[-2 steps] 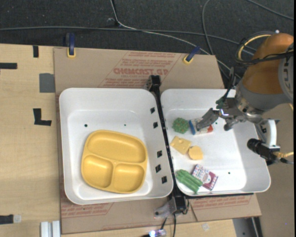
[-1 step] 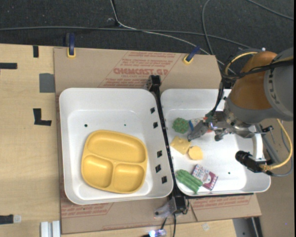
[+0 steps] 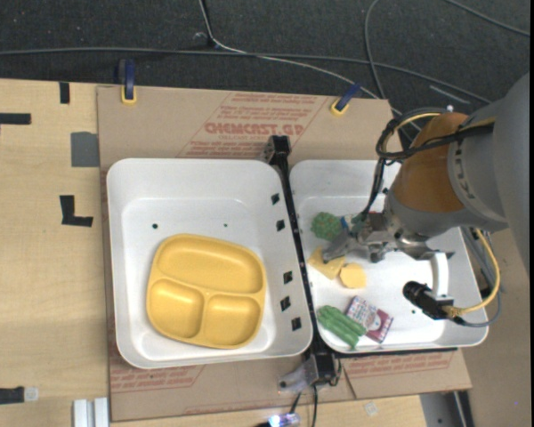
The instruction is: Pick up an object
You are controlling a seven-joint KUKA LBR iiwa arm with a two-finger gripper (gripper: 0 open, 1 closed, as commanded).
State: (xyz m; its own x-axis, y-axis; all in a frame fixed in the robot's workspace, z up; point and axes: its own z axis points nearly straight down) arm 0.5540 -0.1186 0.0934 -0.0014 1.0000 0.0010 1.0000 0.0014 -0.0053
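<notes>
Reaching: I had my arm (image 3: 445, 181) in from the right, low over the right bin (image 3: 338, 174), presumably because that bin carried all the small pickable items.

Gripper: my gripper (image 3: 351, 238) sat at the left-middle of the right bin, pointing left towards the divider. Grip state: I could not tell; the wrist body and cabling hid the working end, and nothing was visibly held.

Target, judged: the green round object (image 3: 324, 225) lay just left of the gripper, far side, touching or nearly so. It seemed the likeliest pick, being closest in line with my approach.

Yellow pieces: a pale yellow wedge (image 3: 324, 264) and a yellow disc (image 3: 352, 277) lay just near of the gripper, close together. Either could be the intended item instead; the slant did not settle it.

Near edge: a green bean-like bundle (image 3: 340, 325) and a pink printed packet (image 3: 368, 318) lay side by side against the near wall, well clear of the gripper, so probably not this attempt's object.

Left bin: the left bin (image 3: 196, 172) held a yellow divided tray (image 3: 205, 289), lying flat, towards the near side.

Risk, judged: the items were crowded near the divider, so a closing grasp might nudge a neighbour or catch two.

Status: pick not yet confirmed.
</notes>
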